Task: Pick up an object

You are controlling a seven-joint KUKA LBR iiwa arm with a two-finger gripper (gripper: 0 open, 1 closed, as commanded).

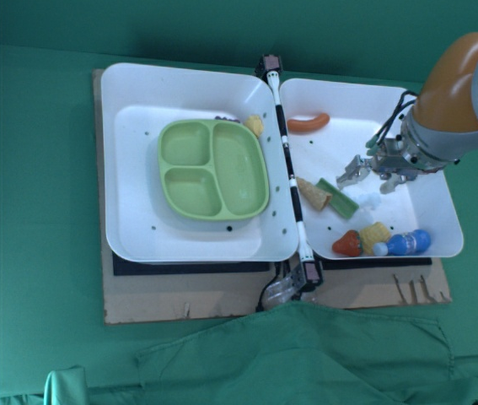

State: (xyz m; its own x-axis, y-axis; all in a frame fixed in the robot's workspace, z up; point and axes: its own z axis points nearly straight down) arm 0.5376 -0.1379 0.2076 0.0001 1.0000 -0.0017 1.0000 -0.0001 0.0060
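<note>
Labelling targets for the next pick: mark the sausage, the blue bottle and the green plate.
sausage point(308, 123): camera view, middle of its orange body.
blue bottle point(406, 244): camera view, middle of its blue body.
green plate point(238, 157): camera view, floor of its large compartment.

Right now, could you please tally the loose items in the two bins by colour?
Green: 2, the divided plate and a block.
Orange: 1, the sausage.
Yellow: 2.
Tan: 1.
Red: 1.
Blue: 1, the bottle.
Total: 8.
</note>
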